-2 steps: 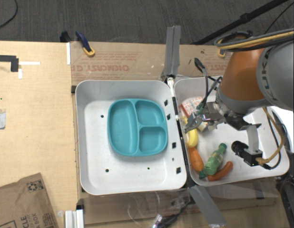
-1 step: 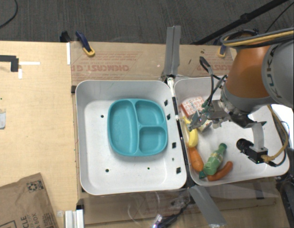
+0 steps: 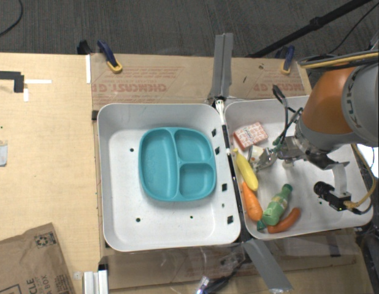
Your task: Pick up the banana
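The yellow banana [image 3: 246, 170] lies in the right bin [image 3: 312, 222], close to its left wall, pointing from upper left to lower right. My gripper [image 3: 264, 158] hovers just right of the banana's upper end, reaching in from the right under the grey and orange arm [image 3: 330, 112]. The banana rests on the bin floor beside the gripper, not in it.
An orange carrot [image 3: 252, 203] lies right below the banana. A green bottle [image 3: 276, 204] and a red sausage-like toy [image 3: 285, 221] lie at the bin's front. A pink box [image 3: 250, 135] sits behind the gripper. The left bin [image 3: 116, 182] holds a teal divided plate [image 3: 177, 163].
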Controlling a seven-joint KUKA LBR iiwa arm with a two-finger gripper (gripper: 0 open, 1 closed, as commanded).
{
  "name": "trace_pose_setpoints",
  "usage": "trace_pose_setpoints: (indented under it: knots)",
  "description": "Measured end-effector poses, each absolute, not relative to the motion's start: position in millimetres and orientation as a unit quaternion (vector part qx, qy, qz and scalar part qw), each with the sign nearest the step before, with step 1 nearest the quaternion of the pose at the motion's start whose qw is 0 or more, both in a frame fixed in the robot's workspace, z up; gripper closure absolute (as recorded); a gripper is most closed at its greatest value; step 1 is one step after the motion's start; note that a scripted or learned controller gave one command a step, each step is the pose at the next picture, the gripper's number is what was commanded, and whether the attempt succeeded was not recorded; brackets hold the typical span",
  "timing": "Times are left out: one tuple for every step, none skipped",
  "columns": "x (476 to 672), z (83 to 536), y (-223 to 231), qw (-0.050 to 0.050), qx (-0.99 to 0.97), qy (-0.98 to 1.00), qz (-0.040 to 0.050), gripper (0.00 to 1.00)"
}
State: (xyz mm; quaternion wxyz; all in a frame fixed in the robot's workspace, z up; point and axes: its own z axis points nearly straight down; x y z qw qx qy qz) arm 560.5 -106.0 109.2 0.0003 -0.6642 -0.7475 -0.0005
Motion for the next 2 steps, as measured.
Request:
trace_pose_setpoints:
  knots:
    - [562.1,99.7,-102.0,-0.008,-0.625,-0.781,-0.0031,0.00]
    - [557.5,99.8,-104.6,-0.010,-0.565,-0.825,-0.0033,0.00]
